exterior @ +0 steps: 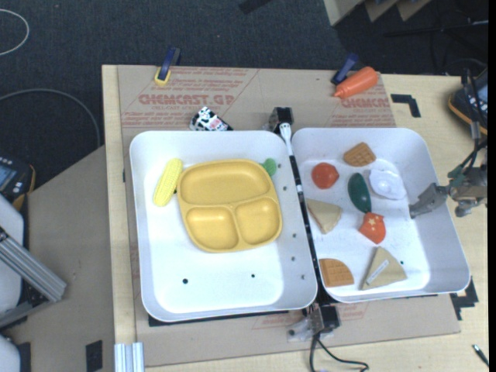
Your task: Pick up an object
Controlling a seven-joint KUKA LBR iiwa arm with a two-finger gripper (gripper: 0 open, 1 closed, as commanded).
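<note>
Reaching in from three o'clock, the gripper (pixel 428 201) is hanging over the right bin (pixel 442 239) just inside its right rim, and whether it is released or clenched I cannot tell. Toy foods are crowding that bin's left and middle: a tomato (pixel 325 175), a green pepper (pixel 359 191), a strawberry (pixel 373 227) and cheese wedges (pixel 324 215), leaving bare floor toward five o'clock. A yellow divided plate (pixel 229 204) and a corn cob (pixel 167 181) are sitting in the left bin (pixel 225 289).

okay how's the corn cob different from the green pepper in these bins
The corn cob is yellow; the green pepper is dark green. The corn cob lies in the left bin beside the yellow tray; the green pepper sits in the right bin among other toy foods. Both are elongated toy foods.
</note>
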